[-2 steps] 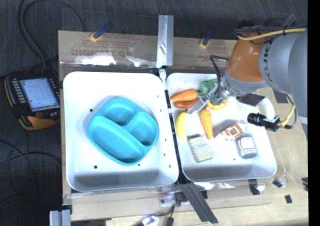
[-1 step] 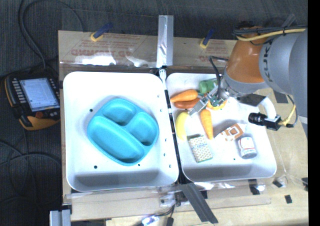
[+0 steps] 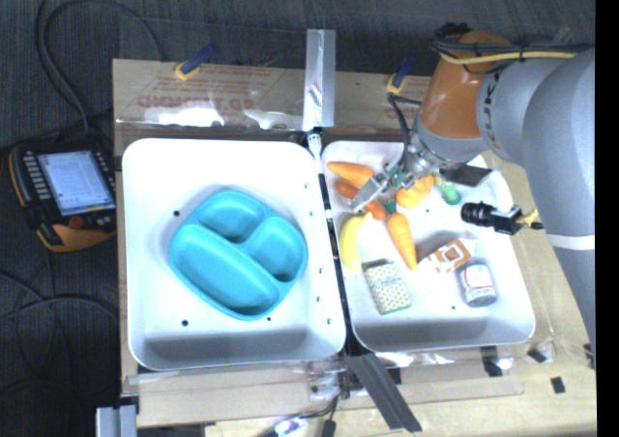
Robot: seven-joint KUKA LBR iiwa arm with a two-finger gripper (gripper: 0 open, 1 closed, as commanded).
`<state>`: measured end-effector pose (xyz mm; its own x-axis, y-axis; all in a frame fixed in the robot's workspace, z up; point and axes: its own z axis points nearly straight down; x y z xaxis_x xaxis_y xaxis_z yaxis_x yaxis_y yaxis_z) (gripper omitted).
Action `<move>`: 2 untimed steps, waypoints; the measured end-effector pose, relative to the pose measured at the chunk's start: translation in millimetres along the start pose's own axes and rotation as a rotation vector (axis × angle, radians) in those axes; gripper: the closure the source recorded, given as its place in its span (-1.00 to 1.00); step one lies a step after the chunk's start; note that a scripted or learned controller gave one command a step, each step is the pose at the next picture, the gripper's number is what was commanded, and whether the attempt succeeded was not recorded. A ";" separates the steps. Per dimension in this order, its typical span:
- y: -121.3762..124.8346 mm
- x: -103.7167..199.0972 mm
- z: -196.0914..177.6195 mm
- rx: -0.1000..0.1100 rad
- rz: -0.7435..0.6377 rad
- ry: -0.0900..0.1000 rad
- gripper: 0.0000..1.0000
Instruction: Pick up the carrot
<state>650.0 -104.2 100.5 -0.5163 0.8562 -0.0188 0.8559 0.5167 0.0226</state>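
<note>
The carrot (image 3: 401, 238) is an orange tapered piece lying in the right bin (image 3: 513, 319). Its thick end points to the back and its tip toward the front. My gripper (image 3: 380, 189) hangs low over the back-left part of that bin, just behind and slightly left of the carrot's thick end. It sits among several small orange items, and nothing can be seen held in it. The grey arm with its orange band (image 3: 455, 101) comes down from the upper right.
Around the carrot lie a yellow banana (image 3: 349, 241), an orange piece (image 3: 349, 173), another orange item (image 3: 417, 194), a green bit (image 3: 451, 196), a patterned box (image 3: 387, 287), a small orange-white carton (image 3: 448, 254) and a can (image 3: 477, 283). The left bin (image 3: 155, 329) holds a blue divided dish (image 3: 238, 249).
</note>
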 end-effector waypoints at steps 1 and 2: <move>-15.5 5.5 10.1 0.013 -0.217 0.012 -1.00; -13.5 5.9 -1.0 0.009 -0.217 0.012 1.00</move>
<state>635.3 -106.1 101.1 -0.6888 0.7249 -0.0099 0.7248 0.6889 0.0104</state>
